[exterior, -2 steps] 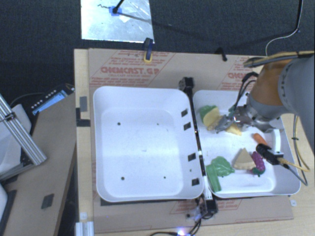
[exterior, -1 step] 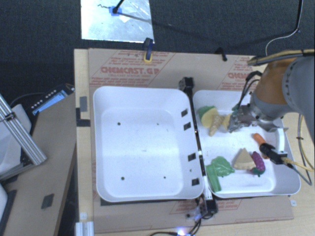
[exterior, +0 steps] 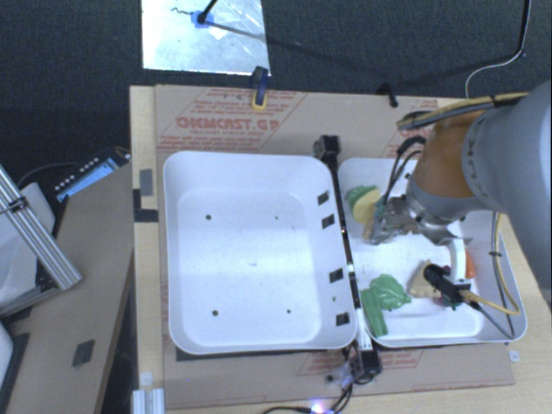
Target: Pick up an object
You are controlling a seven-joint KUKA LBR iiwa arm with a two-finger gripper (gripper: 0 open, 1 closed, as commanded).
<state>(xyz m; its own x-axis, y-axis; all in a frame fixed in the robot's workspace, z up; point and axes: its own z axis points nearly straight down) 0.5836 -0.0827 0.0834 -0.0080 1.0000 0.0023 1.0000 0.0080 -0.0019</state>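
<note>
Going in for the grab in the right-hand bin, nothing picked up yet as far as I can see

Closest to me in the right-hand bin [exterior: 423,324] there's a green leafy thing [exterior: 384,293] with a tan wedge [exterior: 420,280] just beside it. Further back the gripper [exterior: 379,229] hangs low, right next to a yellow-green piece [exterior: 366,201], so I'm guessing that's the target. Honestly can't tell from here if it's clenched or released. Next move, I reckon: get it squarely over that piece, close, then lift.
</note>
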